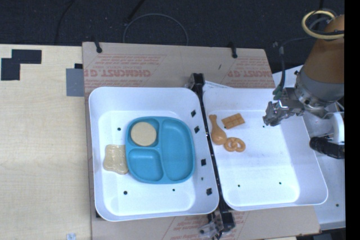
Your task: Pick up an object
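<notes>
Toward the right bin's (pixel 281 188) upper left lie a waffle-like cracker (pixel 233 121), a pretzel (pixel 235 145) and a tan drumstick-shaped piece (pixel 216 130), all loose on the floor. Well apart, the gripper (pixel 274 115) hangs over the bin's upper right, too dark and small to read. A blue divided plate (pixel 169 154) sits in the left bin (pixel 107 199).

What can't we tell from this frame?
- gripper, camera view: small, dark and blurred; its state is unreadable.
- tan food piece, left bin: right edge tucked against the blue tray; touching or under it, can't say.
- arm: cut off by the right edge.
- Printing on the cardboard: too blurred to read reliably.
</notes>
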`<act>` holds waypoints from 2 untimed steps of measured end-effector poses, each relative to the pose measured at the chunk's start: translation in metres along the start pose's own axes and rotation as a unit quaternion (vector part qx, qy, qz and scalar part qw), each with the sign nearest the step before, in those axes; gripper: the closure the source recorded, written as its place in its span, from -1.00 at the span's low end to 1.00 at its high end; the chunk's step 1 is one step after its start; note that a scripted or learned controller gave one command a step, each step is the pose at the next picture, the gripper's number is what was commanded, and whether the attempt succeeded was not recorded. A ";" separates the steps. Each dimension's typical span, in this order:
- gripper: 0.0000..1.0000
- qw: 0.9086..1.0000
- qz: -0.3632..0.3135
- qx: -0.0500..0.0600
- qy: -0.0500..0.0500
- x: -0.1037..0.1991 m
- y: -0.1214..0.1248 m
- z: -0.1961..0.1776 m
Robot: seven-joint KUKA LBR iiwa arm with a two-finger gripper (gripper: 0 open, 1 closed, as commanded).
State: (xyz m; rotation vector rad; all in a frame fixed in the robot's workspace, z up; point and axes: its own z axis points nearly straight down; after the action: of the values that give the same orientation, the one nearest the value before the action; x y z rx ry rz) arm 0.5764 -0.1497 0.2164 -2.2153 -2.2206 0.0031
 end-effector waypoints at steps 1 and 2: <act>1.00 1.000 -0.001 -0.001 0.001 0.054 -0.012 -0.010; 1.00 1.000 0.000 0.000 0.000 0.101 -0.019 -0.014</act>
State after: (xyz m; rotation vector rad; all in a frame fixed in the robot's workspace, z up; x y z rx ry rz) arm 0.5573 -0.0492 0.2308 -2.2142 -2.2217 0.0028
